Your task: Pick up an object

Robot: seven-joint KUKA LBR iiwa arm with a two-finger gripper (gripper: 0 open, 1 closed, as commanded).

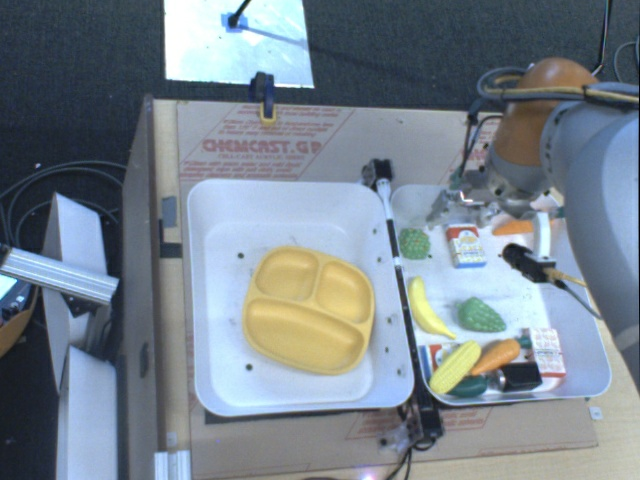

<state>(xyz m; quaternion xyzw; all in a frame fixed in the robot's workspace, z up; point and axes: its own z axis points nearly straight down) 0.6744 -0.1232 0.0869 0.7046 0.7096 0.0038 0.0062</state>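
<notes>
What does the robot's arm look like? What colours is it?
The arm is fat, round and smooth grey, with a shiny orange band like a dome near its end. Thin dark cables loop beside the orange part. Below it sits the gripper, made of small silvery metal parts.

In the right bin [590, 373] in front of me lie small toy foods. A round green piece [414, 243] sits near the divider, a red-and-white carton [465, 247] just beside it. Below them lie a yellow banana [430, 309] and a green bumpy piece [481, 315]. At the near edge, a corn cob [453, 366], an orange carrot [497, 356] and a small box [546, 351] crowd together.
</notes>
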